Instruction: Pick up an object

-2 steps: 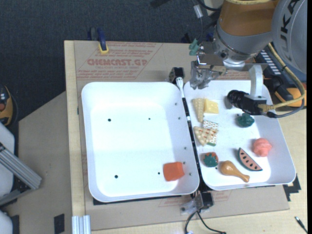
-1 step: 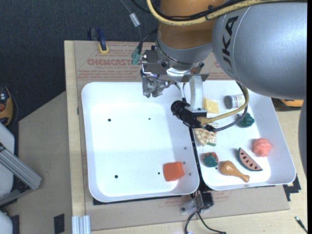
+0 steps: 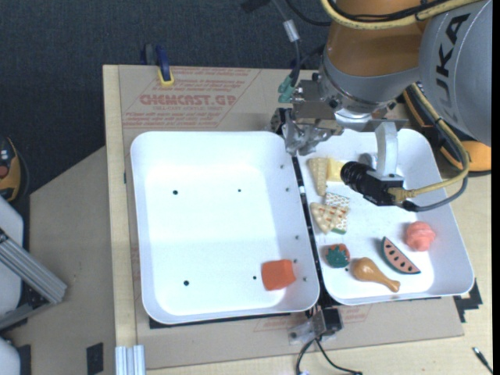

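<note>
You'd best go for the cheese wedge (image 3: 318,173) in the right bin (image 3: 441,283), just below the gripper (image 3: 301,139), whose jaw state I cannot tell: it looks light, stiff, slick, so pinch its flat sides

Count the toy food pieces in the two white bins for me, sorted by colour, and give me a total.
Orange block in the left bin: 1
Pale yellow pieces, cheese wedge and waffle, in the right bin: 2
Pink round piece: 1
Red watermelon slice: 1
Tan drumstick: 1
Red-and-green small piece: 1
Total: 7
</note>
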`<state>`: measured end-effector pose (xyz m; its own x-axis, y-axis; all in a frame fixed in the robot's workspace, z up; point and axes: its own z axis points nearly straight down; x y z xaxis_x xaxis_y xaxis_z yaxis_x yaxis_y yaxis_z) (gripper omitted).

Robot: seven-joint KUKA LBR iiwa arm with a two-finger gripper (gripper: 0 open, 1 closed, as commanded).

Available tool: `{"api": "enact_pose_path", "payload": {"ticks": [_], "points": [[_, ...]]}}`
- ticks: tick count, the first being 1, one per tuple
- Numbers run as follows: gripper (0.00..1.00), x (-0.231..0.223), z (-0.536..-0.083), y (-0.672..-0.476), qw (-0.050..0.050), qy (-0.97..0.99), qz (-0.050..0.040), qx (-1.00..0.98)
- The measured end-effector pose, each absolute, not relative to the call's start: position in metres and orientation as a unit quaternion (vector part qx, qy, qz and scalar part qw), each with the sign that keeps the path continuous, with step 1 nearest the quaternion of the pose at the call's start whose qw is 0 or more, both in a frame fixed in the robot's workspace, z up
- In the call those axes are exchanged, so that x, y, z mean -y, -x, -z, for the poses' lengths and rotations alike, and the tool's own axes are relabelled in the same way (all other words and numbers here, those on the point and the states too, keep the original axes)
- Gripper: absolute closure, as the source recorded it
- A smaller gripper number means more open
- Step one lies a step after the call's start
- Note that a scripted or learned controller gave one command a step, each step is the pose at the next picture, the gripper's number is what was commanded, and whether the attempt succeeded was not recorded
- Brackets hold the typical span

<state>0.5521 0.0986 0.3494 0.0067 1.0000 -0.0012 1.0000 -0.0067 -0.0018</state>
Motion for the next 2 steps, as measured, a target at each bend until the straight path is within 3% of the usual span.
{"api": "enact_pose_path", "payload": {"ticks": [1,2], "points": [[1.0,-0.16,-0.546,-0.563,-0.005,0.705,0.01,0.709],[1.0,-0.172,-0.417,-0.54,0.004,0.706,-0.0063,0.708]]}}
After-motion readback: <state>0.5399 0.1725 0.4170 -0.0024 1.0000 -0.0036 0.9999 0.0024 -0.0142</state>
